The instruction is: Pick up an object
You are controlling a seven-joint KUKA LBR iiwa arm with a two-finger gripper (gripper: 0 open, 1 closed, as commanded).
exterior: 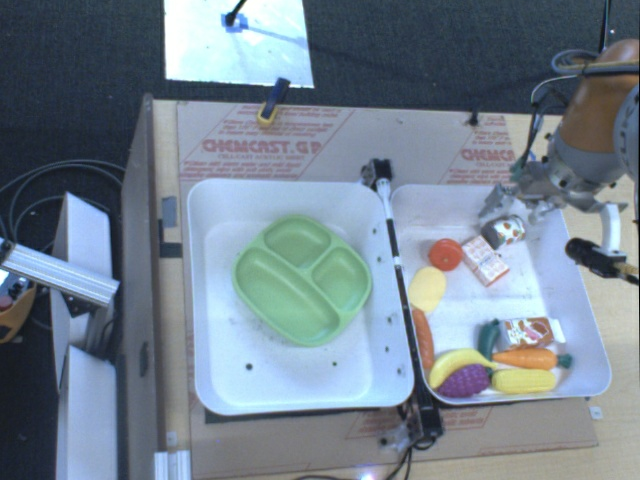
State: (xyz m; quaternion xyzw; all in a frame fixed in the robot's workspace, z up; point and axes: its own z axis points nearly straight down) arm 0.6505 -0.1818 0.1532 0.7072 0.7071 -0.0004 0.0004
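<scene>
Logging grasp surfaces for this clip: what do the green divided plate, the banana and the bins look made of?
Green divided plate: likely molded plastic, uniform pale green, soft sheen on its ridges. Banana: apparently a plastic toy, flat even yellow, smooth surface. Left bin and right bin: probably thin formed plastic, white, rounded corners, slightly glossy; the exact material is uncertain.

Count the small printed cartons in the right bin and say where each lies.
2. One carton lies mid-bin beside the tomato, just below the gripper. The other carton sits near the front, above the carrot. More could be hidden among the toy food.
</scene>
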